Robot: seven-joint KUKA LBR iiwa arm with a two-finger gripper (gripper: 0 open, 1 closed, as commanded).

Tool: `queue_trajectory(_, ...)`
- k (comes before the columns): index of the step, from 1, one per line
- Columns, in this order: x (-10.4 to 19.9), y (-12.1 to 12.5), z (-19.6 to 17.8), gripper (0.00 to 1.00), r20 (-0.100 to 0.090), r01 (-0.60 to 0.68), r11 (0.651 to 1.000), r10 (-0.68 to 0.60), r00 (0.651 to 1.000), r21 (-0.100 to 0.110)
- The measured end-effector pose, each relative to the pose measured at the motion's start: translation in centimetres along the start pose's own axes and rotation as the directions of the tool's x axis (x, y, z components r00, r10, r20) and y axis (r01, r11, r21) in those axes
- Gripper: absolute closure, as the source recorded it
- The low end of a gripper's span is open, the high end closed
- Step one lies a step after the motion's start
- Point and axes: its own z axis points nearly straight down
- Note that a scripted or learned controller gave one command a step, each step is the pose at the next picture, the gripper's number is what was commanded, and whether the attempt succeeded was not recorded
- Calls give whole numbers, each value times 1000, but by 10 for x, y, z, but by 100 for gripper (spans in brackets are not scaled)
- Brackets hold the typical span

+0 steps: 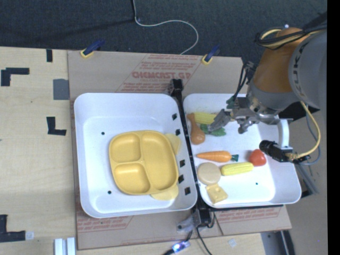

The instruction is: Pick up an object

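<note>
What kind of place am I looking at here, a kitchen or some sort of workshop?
Probably a robot test bench in a lab, not a kitchen. The food, like the carrot and corn cob, looks like plastic toys, it sits in a white bin taped onto cardboard, and a robot arm reaches over it.

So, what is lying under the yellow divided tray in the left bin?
A flat pale yellow piece sticks out below the yellow divided tray at its lower right edge. The tray covers the rest, so its full shape is hidden.

Arm (pixel 297 62) cut off at right edge, corn cob (pixel 204 117) partly hidden behind hand (pixel 232 122)
</note>
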Motion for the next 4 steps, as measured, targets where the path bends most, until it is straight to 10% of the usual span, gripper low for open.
queue_trajectory(4, 1, 4, 101, 0, 2, 3, 1000, -3, 1000, -14)
